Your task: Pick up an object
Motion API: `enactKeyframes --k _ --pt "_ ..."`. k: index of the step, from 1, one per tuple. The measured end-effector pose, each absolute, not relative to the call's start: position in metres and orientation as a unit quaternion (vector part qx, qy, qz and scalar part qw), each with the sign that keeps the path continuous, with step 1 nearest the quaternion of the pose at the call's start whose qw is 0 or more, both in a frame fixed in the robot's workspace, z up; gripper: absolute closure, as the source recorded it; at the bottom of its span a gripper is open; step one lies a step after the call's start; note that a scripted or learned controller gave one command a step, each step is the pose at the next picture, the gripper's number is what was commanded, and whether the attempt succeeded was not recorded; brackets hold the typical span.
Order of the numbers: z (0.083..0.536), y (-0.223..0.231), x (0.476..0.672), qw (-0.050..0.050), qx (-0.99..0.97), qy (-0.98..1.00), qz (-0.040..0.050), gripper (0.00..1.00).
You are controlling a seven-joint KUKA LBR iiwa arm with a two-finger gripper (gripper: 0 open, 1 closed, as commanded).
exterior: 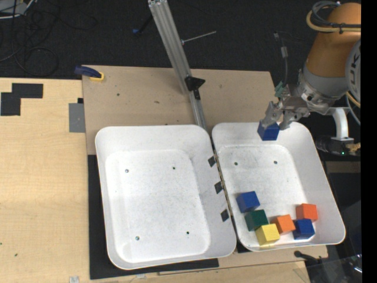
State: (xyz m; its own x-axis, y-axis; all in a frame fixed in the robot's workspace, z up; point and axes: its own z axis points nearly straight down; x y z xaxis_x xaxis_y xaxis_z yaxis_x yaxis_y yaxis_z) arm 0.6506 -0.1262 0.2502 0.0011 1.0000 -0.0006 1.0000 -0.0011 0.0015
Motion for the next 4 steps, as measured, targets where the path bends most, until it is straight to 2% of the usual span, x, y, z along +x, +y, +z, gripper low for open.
enactKeyframes --k 1,3,4 --pt "0.245 -0.088 0.627 -0.003 0.706 0.708 -0.0013 1.00" --pt "0.228 0.008 0.575 -0.004 0.706 0.708 -0.0020 1.00" --pt "0.221 0.062 0.567 -0.003 0.706 0.708 -0.0015 1.00"
